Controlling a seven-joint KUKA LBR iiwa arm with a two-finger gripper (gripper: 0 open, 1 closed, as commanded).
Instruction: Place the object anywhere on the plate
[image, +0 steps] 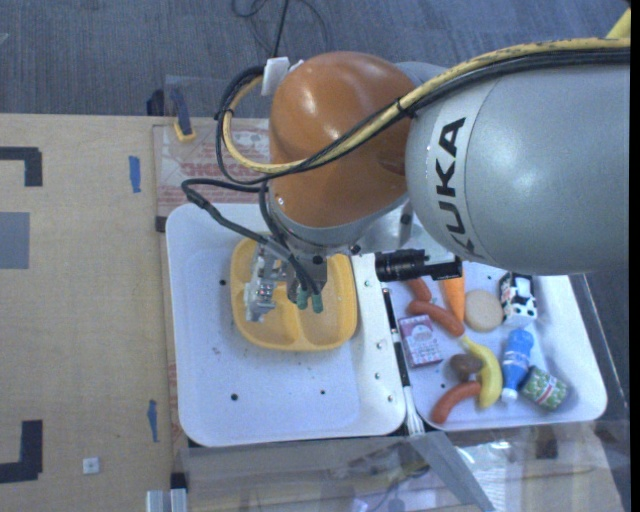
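While end effector (290, 285) hovers, one yellow plate (340, 320), two bins (200, 380).

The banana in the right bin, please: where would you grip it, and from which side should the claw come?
Grip the banana across its middle, coming straight down from above. It lies flat with its curve running from the brown round piece toward the near rim, and the blue bottle and a sausage crowd its sides. This is only a judgement; the middle looks like the most exposed part.

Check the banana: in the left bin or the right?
Right bin. The banana lies among the toy food there, beside the blue bottle; the yellow plate sits in the left bin.
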